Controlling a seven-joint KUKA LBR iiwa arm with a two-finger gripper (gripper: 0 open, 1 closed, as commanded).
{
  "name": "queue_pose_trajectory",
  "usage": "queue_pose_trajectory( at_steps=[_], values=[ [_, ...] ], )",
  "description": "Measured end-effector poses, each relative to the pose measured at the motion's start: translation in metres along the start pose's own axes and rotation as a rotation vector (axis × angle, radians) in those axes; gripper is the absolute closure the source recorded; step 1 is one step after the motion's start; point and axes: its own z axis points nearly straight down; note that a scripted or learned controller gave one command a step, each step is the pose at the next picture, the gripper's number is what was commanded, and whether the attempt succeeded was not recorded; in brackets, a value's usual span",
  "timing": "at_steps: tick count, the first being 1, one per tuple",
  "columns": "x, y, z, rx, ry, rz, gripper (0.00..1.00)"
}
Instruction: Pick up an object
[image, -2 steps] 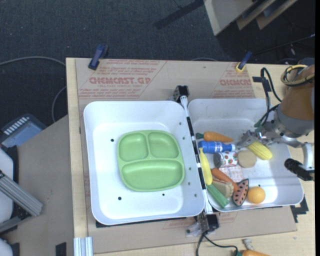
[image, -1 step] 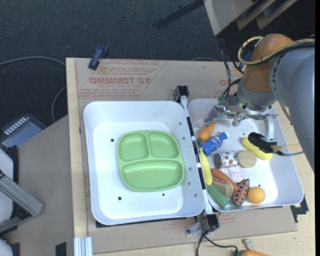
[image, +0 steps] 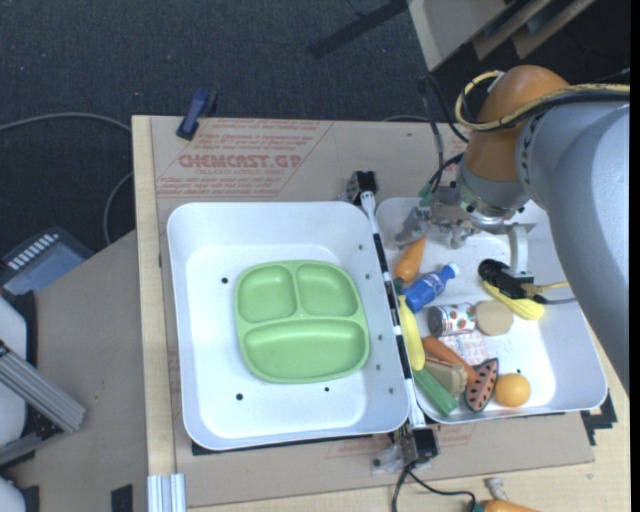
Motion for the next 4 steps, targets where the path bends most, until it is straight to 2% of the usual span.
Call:
queue_pose_trajectory(
  at_steps=[1,2,3,4],
  values=[
    [-0.003,0.0,0.0,0.0,-0.001,0.0,0.0],
    [-0.003,0.001,-0.011,-0.003,-0.002,-0.001,1.0],
    [0.0,-0.06,-0.056,0.004,0.001,0.002,1.0],
    [0.054,-0.069,-0.1,0.0,0.001,0.0,1.0]
  ],
)
